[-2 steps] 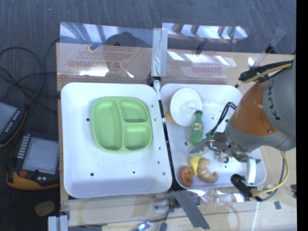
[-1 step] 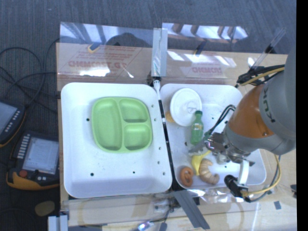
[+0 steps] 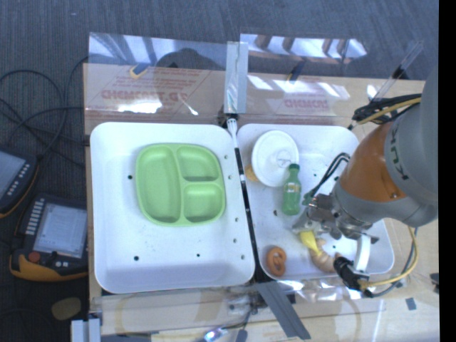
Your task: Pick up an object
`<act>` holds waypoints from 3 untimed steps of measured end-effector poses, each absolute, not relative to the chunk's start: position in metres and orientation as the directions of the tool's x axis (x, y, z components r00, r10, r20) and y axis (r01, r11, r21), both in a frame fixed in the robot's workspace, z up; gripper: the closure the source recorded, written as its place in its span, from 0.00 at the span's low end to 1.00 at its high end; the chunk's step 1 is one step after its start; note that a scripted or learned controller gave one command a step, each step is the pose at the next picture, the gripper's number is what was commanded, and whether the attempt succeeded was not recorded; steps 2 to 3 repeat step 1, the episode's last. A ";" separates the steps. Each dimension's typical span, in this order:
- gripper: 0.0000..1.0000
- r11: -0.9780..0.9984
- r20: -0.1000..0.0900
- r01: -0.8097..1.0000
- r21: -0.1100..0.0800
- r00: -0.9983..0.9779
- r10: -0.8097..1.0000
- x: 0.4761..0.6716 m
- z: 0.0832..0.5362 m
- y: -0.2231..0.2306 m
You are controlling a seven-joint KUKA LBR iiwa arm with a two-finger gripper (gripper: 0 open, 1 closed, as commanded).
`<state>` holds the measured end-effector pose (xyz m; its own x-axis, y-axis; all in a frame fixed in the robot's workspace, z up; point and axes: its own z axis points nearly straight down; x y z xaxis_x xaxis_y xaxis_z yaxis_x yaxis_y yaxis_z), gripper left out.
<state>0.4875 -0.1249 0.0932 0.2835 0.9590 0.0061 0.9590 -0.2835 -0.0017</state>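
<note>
Right, end effector low in rt bin, just below the green bottle, over a yellow object, maybe a banana; grip can't tell.

mirrored red print on cardboard, unreadable

Looks like a robotics lab to me: grey carpet floor, loose black cables and a teach pendant lying far across from the gripper, two white bins on a cardboard-lined bench.
</note>
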 end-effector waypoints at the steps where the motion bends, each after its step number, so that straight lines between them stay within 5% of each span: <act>1: 1.00 -0.158 -0.002 0.987 -0.004 0.158 0.987 0.483 0.203 -0.061; 3: 1.00 -0.158 -0.002 0.987 -0.004 0.158 0.987 0.483 0.203 -0.061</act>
